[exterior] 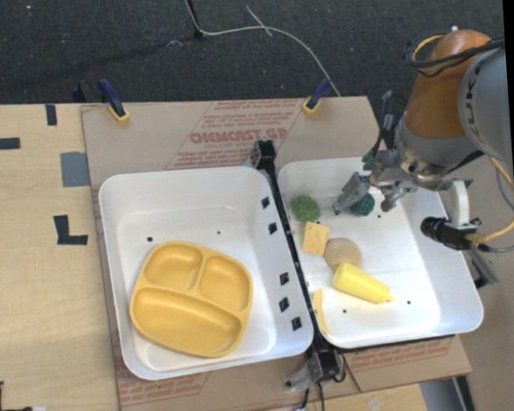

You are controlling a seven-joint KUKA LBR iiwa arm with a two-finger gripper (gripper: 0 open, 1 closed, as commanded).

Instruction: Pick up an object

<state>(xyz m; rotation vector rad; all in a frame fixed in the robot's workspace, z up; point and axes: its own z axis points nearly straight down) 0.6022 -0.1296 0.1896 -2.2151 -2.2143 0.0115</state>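
**benchwatcher:** How far along would this be judged? The two white bins, the left bin and the right bin, look like smooth moulded plastic with rounded corners, set on a sheet of printed cardboard. A glossy yellow divided tray with three compartments is seen in the left bin, untouched.

**kuka_fan:** Early, it'd be said. Nothing is seen lifted yet. The gripper is held low over the back of the right bin, fingers spread apart, with a small dark teal object sitting right at the tips. Whether it's actually pinched can't be told, so no grasp should be counted. Closing and lifting are still left.

**benchwatcher:** And the rest of the right bin?

**kuka_fan:** Largest first: a smooth yellow cone-ish piece lying on its side, a dull tan ball touching it, a pale yellow cheese-like block just beside that, and a bumpy green broccoli-like lump near the divider. All look like toy-food plastic or foam.
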